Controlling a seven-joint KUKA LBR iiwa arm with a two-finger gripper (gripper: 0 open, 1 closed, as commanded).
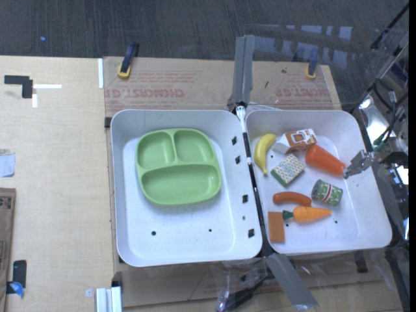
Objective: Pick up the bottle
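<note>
Orange block (pixel 276 227) aside: bottle (pixel 324 160) lies just beside gripper (pixel 356 166), whose opening I cannot tell; best grasp across its body, avoiding carton (pixel 300 138).

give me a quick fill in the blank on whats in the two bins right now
1. The green divided plate lies in the ____ bin as the camera sees it.
2. The banana lies beside the divider, in the ____ bin.
3. The claw is just right of the ____ bottle.
4. The carrot lies just below the ____.

Missing words: left; right; orange; sausage
</note>
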